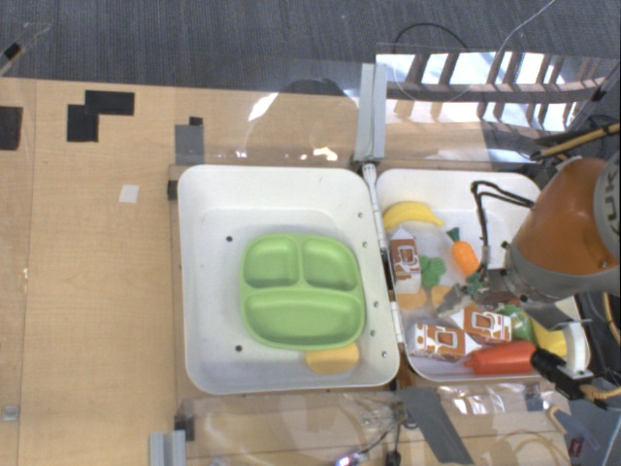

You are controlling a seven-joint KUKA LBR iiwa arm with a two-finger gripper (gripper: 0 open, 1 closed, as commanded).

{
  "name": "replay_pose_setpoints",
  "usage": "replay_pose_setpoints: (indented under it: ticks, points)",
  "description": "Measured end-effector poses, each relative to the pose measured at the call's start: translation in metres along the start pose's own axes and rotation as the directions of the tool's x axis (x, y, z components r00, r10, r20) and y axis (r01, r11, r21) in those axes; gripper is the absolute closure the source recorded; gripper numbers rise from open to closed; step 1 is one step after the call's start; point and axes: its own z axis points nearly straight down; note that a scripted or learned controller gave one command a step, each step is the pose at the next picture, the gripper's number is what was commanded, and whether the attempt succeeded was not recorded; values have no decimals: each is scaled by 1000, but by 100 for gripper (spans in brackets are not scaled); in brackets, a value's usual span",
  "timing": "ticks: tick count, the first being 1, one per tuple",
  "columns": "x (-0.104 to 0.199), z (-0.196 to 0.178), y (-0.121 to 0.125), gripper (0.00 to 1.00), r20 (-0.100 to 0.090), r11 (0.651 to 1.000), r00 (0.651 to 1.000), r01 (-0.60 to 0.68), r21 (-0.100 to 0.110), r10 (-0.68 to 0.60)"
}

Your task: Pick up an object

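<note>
The arm [572, 231], grey with an orange band, reaches in from the right over the right bin [441, 181]. The gripper [473, 294] sits low among the bin's contents. Whether it is spread or pressed together cannot be told, and nothing can be confirmed as held.

Items around the tool:
- A white carton with orange print [487, 325] lies tilted directly below the gripper, touching or nearly touching it; which cannot be determined.
- A second printed carton [439, 340] lies just left of that one, near the bin's front wall.
- A red-orange pepper-like piece [500, 358] lies below both cartons.
- A yellow piece [549, 339] sits to the lower right of the tool, partly hidden by the arm.
- A small carrot [466, 256] lies just above the gripper.
- A green piece [433, 271] and a third carton [405, 259] are to its left.
- A banana [411, 214] lies further up and left.

Well left of the tool, the left bin [213, 260] holds a green divided plate [301, 291], with a yellow-orange piece [333, 359] at the plate's front edge.
</note>
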Motion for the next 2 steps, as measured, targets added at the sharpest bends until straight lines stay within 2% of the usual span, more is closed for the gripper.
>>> replay_pose_setpoints:
  ticks: [1, 2]
  points:
    - [-54, 30, 0, 0, 7, 995, 995, 99, -15, -99]
    - [-52, 19, 3, 100, 5, 995, 995, 101, -20, -101]
